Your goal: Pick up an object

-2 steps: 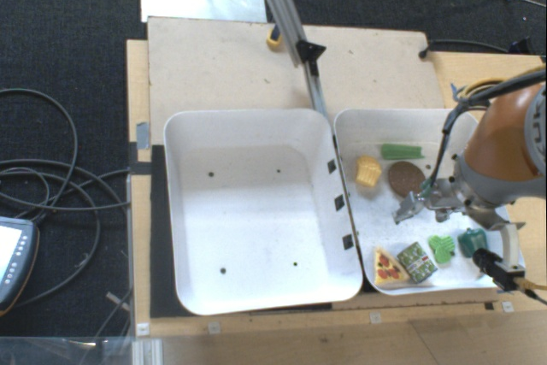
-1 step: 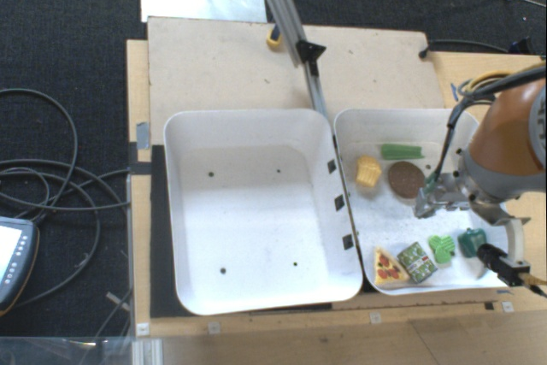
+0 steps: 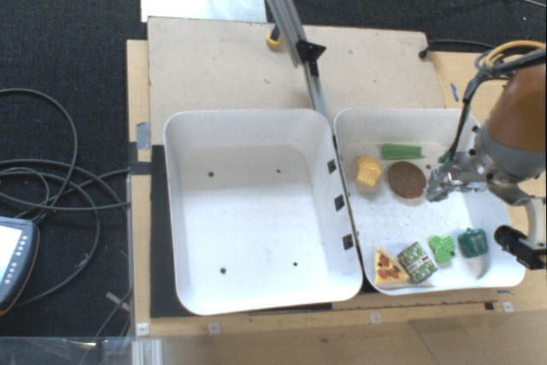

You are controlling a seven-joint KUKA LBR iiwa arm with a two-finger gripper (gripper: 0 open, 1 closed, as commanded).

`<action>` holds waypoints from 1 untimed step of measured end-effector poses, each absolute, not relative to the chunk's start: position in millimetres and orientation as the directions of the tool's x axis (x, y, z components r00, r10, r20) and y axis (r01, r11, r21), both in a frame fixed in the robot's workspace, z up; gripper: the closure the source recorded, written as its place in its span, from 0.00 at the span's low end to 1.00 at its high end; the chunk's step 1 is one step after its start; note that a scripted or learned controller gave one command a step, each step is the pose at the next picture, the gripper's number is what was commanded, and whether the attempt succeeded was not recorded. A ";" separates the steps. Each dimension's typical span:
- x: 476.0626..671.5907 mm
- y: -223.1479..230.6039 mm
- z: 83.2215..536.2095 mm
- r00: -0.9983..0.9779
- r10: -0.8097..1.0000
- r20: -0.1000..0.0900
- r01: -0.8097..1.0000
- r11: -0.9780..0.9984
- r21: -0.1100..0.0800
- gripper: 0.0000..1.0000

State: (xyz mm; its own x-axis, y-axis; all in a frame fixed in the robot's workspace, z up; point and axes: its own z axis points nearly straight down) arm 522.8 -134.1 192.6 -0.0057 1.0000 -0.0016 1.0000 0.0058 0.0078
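Note:
My gripper (image 3: 439,184) hangs low over the right bin (image 3: 427,126), on the arm reaching in from the right. Its tip is just right of a brown round disc (image 3: 407,180), very close to the disc's edge. A yellow corn-like piece (image 3: 368,172) lies left of the disc, and a green stick (image 3: 401,152) lies just behind it. Along the bin's front lie a pizza slice (image 3: 389,267), a green patterned block (image 3: 416,261), a light green piece (image 3: 442,249) and a dark green piece (image 3: 472,243).
The left bin (image 3: 248,209) sits side by side with the right one, sharing a middle wall. A slanted metal pole (image 3: 286,4) crosses above the bench at the back. Cables (image 3: 504,55) loop above the arm's orange band.

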 end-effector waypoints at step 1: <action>522.4 -128.0 254.7 -0.006 1.000 -0.002 1.000 0.006 0.009 1.00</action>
